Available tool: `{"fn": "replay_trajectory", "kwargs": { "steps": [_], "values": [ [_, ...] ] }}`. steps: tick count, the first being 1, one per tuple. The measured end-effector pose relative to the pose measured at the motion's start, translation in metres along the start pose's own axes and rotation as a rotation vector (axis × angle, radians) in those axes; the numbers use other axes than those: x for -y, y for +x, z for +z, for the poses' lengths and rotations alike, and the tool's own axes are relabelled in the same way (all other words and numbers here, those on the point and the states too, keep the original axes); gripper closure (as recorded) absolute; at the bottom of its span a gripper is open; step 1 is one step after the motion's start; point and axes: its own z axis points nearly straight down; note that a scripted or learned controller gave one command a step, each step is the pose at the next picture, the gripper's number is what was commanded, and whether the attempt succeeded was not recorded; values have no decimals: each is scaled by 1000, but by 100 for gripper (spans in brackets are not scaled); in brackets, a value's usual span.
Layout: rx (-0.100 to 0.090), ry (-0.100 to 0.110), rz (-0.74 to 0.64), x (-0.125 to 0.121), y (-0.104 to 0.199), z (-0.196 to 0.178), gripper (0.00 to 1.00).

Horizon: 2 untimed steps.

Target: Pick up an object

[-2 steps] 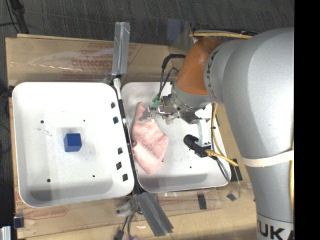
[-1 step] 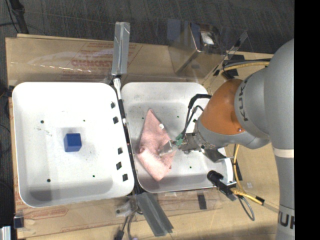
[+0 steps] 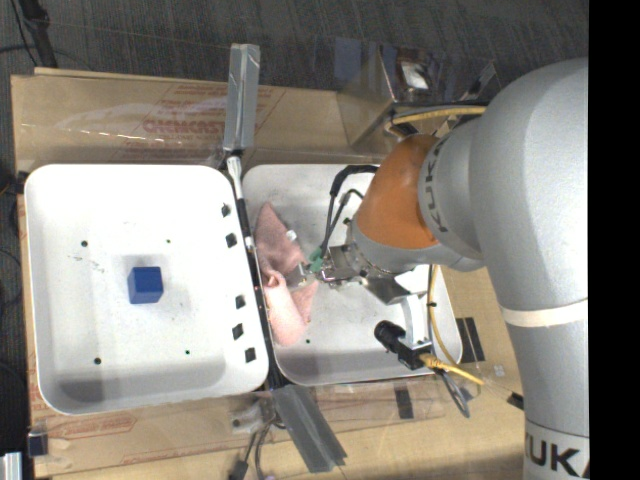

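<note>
A pink cloth (image 3: 282,273) lies crumpled along the left wall of the right bin (image 3: 340,368). A small blue cube (image 3: 146,284) sits in the middle of the left bin (image 3: 60,368). My gripper (image 3: 318,268) hangs low over the right bin, at the right edge of the pink cloth and touching or nearly touching it. The wrist and the orange band cover the fingers from above.
The grey arm covers the right half of the right bin. A raised divider (image 3: 248,278) with black clips separates the two bins. Bare white floor surrounds the blue cube in the left bin.
</note>
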Motion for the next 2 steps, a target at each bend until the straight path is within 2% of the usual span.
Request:
{"fn": "replay_trajectory", "kwargs": {
  "steps": [1, 2],
  "values": [
    [-2, 1, -3, -1, 0, -10, 100],
    [-1, 3, -142, -39, 22, -99, 100]
  ]
}}
